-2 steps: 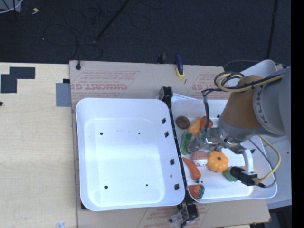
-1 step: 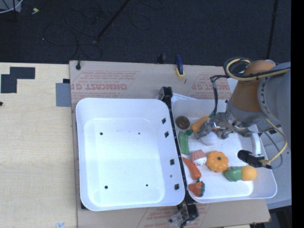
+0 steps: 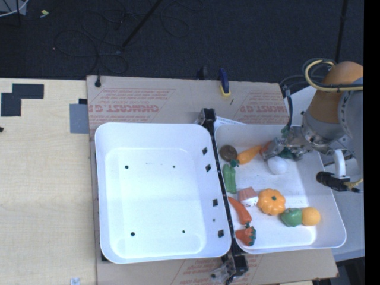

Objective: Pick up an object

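The right white bin (image 3: 329,230) holds several toy foods. A white round piece (image 3: 276,165) lies near its back, with my gripper (image 3: 280,150) lowered right over its far edge, touching or almost touching it. An orange carrot (image 3: 250,154) and a brown ball (image 3: 228,153) lie just to the gripper's left. Further forward sit an orange pumpkin (image 3: 271,202), a green pepper (image 3: 291,217) beside an orange fruit (image 3: 310,217), a pink-and-white block (image 3: 248,196), a green vegetable (image 3: 230,177), a red-orange chili (image 3: 240,210) and a red piece (image 3: 246,236).
The left white bin (image 3: 104,159) stands against the right one, joined along a black clip strip (image 3: 215,177). Both rest on cardboard (image 3: 142,103). The arm's orange band (image 3: 333,91) and cables rise over the right bin's back right corner.
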Controlling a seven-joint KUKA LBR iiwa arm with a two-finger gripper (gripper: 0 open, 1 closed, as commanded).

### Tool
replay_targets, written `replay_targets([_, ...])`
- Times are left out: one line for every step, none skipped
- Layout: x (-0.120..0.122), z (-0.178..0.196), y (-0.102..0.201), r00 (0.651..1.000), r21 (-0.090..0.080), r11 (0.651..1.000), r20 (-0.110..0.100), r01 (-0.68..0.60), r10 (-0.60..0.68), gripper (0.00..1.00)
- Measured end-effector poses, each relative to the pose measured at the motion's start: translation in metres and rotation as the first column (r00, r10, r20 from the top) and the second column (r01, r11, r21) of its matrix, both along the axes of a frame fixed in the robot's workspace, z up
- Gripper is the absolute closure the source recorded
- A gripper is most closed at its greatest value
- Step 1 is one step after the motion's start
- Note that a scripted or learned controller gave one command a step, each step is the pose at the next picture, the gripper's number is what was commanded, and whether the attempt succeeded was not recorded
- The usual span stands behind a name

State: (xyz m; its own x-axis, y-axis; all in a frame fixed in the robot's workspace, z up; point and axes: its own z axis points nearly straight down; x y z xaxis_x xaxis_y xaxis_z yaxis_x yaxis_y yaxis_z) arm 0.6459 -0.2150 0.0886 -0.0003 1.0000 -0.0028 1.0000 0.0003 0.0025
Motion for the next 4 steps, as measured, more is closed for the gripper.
replay_targets([-0.003,0.0,0.069,1.0,-0.003,1.0,-0.008,-0.002,0.002,0.0])
replay_targets([-0.005,0.0,0.081,1.0,-0.019,1.0,-0.009,0.007,-0.007,0.0])
replay_targets([-0.006,0.009,0.085,1.0,-0.006,1.0,-0.015,0.008,-0.009,1.0])
replay_targets([-0.108,-0.001,0.089,1.0,0.004,1.0,-0.007,0.004,-0.004,1.0])
